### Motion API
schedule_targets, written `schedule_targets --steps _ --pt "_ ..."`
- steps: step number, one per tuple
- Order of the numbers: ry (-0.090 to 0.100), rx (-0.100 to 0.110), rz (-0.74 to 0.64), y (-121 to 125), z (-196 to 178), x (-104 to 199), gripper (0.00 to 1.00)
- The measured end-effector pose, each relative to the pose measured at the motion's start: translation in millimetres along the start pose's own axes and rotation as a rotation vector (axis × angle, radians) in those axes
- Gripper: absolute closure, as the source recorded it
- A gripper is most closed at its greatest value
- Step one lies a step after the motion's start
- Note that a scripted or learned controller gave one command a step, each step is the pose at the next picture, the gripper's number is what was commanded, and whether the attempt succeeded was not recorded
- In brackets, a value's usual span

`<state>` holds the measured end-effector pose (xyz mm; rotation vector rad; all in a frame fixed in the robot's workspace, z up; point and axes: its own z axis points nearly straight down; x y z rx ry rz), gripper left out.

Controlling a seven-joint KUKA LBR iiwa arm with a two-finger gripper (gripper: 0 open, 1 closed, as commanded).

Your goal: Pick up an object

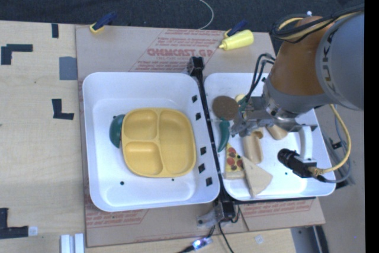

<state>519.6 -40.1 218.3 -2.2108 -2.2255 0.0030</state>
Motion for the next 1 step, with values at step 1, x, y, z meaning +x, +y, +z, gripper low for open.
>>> schedule_targets --steps 1 --pt "0.000 -0.001 0.000 -1.5 4.9 51.0 1.00"
